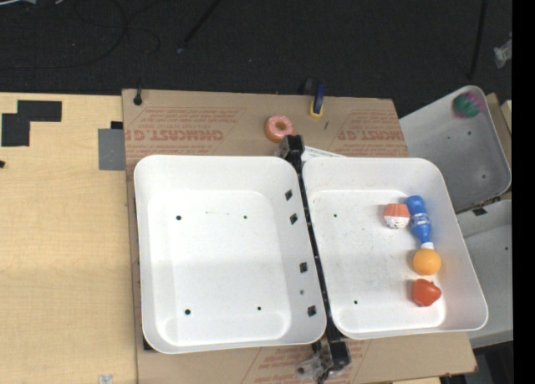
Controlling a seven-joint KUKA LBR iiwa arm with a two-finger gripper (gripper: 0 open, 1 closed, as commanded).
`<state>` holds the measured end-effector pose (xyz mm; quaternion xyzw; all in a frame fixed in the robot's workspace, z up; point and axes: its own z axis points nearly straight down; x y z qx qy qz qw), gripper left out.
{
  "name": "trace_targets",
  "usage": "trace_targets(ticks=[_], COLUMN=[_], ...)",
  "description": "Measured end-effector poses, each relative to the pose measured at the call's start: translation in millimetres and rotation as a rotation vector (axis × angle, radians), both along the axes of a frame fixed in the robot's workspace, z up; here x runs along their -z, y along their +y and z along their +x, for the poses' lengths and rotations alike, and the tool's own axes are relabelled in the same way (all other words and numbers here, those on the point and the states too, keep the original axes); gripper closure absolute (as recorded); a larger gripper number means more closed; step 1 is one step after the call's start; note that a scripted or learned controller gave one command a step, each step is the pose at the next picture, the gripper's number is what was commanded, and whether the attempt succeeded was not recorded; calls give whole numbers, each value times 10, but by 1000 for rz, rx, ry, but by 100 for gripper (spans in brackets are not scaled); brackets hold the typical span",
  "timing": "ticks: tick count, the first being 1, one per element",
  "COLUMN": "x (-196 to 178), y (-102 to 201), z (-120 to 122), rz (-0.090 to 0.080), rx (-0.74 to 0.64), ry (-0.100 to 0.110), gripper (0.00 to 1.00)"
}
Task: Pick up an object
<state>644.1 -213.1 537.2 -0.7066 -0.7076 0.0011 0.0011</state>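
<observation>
Four small objects lie along the right side of the right bin (368,324). A blue bottle-shaped toy (418,217) lies lengthwise near the far right, with a small white and orange piece (396,216) touching its left side. Below them sits an orange ball (426,261), and nearest the front corner a red object (425,292).
The left bin (159,248) stands beside the right one on a cardboard sheet (192,123). A pink ring (279,128) lies on the cardboard behind the bins, by a blue and yellow clamp (317,99). A grey plate (456,144) with a green and purple item (467,105) is at the right.
</observation>
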Motion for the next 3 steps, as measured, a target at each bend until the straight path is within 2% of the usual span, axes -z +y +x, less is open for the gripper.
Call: trace_targets(ticks=[1,2,3], x=[-20,1754,3516], y=[504,1269,1682], z=[-524,-704,-1079], rz=[1,5,4], rx=[-2,-3,1], ry=[-2,16,19], gripper=[0,0,0])
